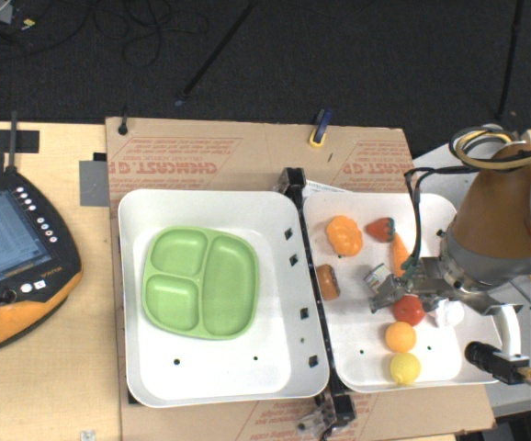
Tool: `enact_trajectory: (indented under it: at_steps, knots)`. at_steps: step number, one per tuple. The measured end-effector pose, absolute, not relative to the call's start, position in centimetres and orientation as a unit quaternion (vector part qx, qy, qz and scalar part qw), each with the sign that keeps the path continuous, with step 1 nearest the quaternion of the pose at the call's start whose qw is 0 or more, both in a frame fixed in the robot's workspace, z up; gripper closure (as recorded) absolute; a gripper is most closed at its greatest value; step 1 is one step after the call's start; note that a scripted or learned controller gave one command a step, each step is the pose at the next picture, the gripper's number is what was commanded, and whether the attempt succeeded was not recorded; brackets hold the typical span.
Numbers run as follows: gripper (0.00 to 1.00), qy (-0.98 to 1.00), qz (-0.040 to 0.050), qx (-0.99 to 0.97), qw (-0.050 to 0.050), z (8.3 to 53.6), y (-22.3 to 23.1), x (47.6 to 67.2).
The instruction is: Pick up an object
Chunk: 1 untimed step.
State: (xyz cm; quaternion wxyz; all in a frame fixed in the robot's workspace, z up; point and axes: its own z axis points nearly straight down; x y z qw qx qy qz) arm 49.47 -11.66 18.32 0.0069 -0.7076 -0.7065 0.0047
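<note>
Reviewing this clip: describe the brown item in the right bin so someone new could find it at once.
Start at the right white bin, the one without the green divided plate. Follow its left wall, beside the black clips joining the two bins, to mid-height. The small brown oblong piece lies there, just below the orange pepper-like item; it is the bin's only brown thing.

You are looking at a robotics lab: a teach pendant (13, 255) is lying on the wooden bench (54, 384), cables (73, 12) are trailing over the dark floor, and cardboard (247, 159) is lining the bins.
</note>
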Motion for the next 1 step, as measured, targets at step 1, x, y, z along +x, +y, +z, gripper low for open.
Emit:
enact_trajectory:
  at_steps: [1]
  knots:
    - [0.00, -0.707, 0.0011, -0.707, 0.002, 18.91, -11.69, 49.75]
